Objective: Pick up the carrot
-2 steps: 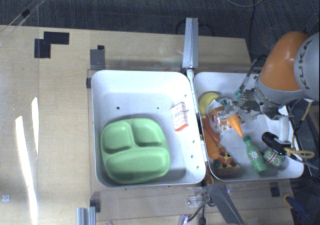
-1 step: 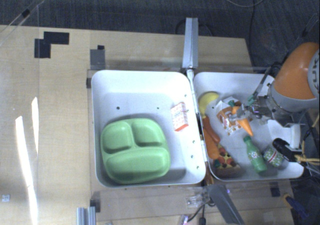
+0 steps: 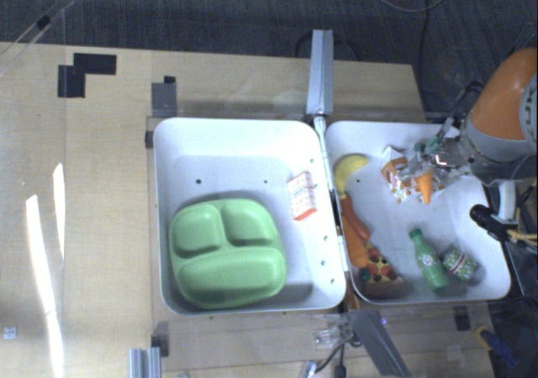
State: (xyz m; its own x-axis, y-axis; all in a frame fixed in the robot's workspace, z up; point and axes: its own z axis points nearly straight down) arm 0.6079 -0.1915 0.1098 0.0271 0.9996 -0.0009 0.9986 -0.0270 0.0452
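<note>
Can (image 3: 460, 264), bottle (image 3: 428, 259): labels blurred, possibly unreadable.

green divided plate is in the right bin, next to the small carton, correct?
Not quite. The camera view shows the green divided plate in the left bin, not the right one. The rest holds: the small carton lies next to it, just up and to the right of the plate.

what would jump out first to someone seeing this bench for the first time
The big green divided tray in the left bin catches the eye first. Next comes the right bin, cluttered with a green bottle, a yellow ball and a small carrot at its far side, right by the arm's wrist.
</note>
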